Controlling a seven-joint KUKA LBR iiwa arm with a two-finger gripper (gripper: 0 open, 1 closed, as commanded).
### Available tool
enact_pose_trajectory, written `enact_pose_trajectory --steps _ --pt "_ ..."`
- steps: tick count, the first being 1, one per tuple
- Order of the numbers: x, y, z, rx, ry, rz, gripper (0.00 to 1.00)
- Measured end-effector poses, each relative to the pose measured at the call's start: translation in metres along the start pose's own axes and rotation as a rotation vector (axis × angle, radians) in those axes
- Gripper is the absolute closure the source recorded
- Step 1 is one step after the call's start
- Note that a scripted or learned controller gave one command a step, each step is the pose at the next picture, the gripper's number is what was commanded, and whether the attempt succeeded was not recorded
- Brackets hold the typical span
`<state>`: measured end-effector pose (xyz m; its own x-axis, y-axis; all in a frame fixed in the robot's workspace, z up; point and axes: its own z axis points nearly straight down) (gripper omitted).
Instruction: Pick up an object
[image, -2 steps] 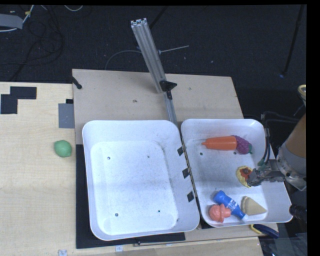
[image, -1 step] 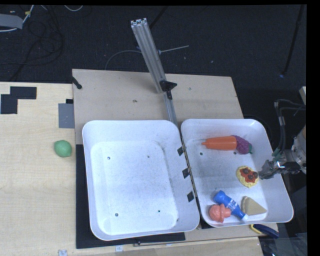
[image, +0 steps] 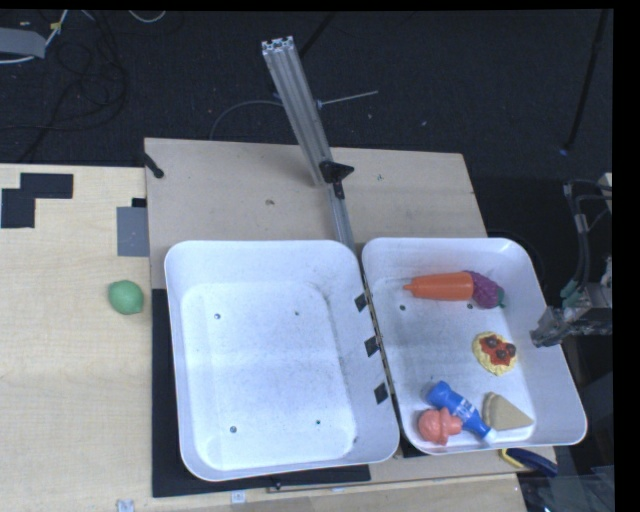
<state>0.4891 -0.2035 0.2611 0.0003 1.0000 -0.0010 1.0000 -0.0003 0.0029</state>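
Observation:
The right bin (image: 520, 262) holds several toys. An orange carrot with a purple end (image: 452, 288) lies near its far side. Below it sits a small yellow pizza piece (image: 495, 352). Near the front lie a blue bottle-like toy (image: 459, 406), a pinkish-red lump (image: 437, 427) and a tan wedge (image: 506, 412). The gripper (image: 560, 326) sits at the bin's right rim, outside the toys, with part of the arm's cabling above it. Nothing shows between its fingers.
The left bin (image: 262, 355) stands beside the right one, joined by black clips (image: 371, 345). A green ball (image: 126, 297) rests on the wooden bench at the left. A metal rail (image: 305, 112) slants up behind the bins.

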Motion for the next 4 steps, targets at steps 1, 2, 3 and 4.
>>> enact_pose_trajectory --steps 1,2,3,4 --pt "0.052 0.027 -0.004 0.003 0.002 -0.005 1.00" --pt "0.097 0.039 -0.001 0.003 0.002 -0.004 1.00" --pt "0.150 0.060 -0.002 0.003 0.001 -0.004 1.00" --pt "0.192 0.078 0.014 0.005 0.001 -0.003 1.00"
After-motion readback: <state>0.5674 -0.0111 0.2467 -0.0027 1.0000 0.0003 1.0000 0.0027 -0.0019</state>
